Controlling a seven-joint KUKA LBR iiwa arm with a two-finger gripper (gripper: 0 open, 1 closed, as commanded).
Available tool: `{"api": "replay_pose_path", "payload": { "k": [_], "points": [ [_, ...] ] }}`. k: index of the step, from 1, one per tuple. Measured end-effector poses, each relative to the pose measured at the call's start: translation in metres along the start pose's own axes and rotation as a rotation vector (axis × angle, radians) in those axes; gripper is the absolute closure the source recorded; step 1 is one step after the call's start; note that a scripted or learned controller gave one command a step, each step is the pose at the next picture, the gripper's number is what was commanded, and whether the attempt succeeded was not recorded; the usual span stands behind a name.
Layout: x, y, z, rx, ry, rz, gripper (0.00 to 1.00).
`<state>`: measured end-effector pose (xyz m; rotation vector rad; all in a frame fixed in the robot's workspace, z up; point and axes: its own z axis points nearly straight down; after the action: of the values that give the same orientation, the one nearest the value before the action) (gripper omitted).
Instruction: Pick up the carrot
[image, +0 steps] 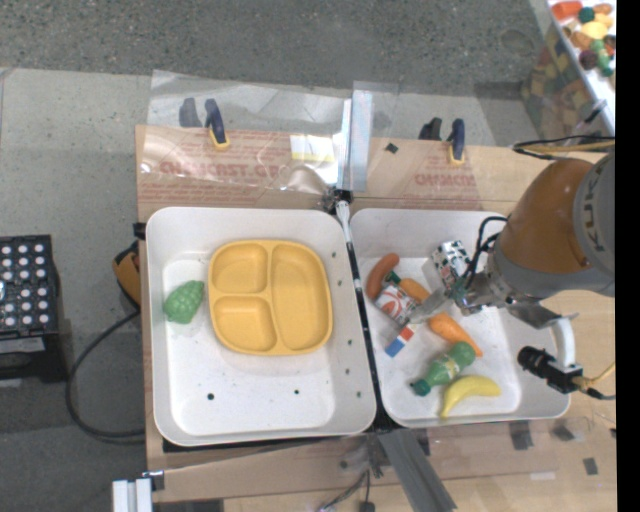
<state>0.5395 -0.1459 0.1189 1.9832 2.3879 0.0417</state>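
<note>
On the worktop (250, 165), two shallow white bins are seen side by side. In the left bin (200, 400), a green leafy toy vegetable (184, 301) lies near the left wall, just beside a yellow divided tray (270, 297) that occupies the middle. In the right bin (400, 225), a reddish sausage-shaped toy (381, 274) is found near the left wall, and beside it a small red-and-white packet (397, 301) with a small orange piece (414, 290) against it; a small blue-and-red block (398, 343) lies a little nearer the front. The carrot (454, 332) is placed near the middle of the right bin, lying at a slant, with a green toy vegetable (444, 367) just below it and a yellow banana (467, 391) at the front wall. The jaws (461, 293) are positioned just above the carrot's upper end, close to it; whether they are wide or narrow cannot be told, and nothing is seen between them. The grey arm with its orange band (548, 225) is seen reaching in from the right.
</note>
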Motion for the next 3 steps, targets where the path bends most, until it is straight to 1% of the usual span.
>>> {"api": "replay_pose_path", "payload": {
  "k": [1, 2, 3],
  "points": [
    [-0.001, 0.008, -0.019, -0.025, -0.007, 0.000, 1.00],
    [0.042, 0.077, -0.103, 0.045, 0.006, 0.108, 1.00],
    [0.042, 0.077, -0.102, 0.046, 0.005, 0.109, 0.00]
  ]
}}
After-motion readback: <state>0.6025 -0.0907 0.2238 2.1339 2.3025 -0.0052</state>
